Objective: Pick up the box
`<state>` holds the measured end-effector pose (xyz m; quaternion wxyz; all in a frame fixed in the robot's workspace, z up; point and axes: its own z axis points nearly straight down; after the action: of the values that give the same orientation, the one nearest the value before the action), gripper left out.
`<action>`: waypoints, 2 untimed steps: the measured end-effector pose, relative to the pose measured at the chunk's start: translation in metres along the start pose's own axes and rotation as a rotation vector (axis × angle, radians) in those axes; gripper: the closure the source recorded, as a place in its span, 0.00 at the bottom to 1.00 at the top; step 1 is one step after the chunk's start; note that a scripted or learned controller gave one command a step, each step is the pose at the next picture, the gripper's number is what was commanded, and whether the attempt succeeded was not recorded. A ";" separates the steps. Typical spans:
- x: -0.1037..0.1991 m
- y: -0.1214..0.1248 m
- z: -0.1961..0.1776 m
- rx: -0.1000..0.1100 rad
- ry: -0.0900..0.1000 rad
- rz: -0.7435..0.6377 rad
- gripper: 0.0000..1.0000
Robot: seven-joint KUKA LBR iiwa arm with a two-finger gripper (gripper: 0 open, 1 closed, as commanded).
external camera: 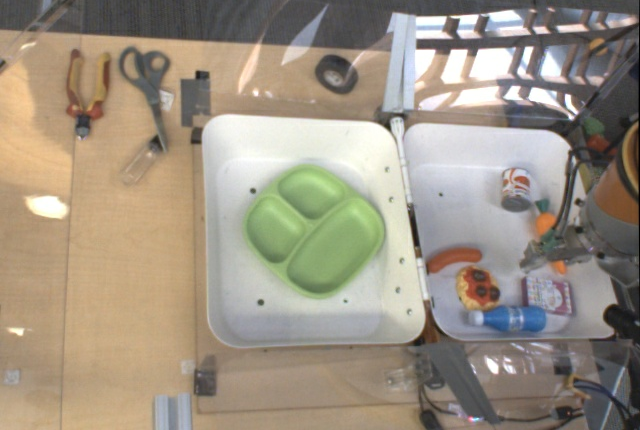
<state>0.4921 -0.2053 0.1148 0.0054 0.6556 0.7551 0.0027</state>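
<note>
So nothing's picked up yet: the box [547, 295] lies in the right bin [450, 158], lower right of frame, gripper [548, 253] just above it, can't tell the fingers' state

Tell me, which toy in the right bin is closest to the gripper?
The carrot, small and orange, right beside the gripper; the box lies lower.

Green plate [315, 231] (pale); pink box [548, 295].
</note>
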 end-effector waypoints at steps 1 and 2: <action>0.059 0.027 -0.003 0.004 0.003 -0.190 1.00; 0.059 0.027 -0.003 0.004 0.003 -0.189 0.00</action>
<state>0.5107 -0.1430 0.1181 0.0031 0.5813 0.8137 0.0016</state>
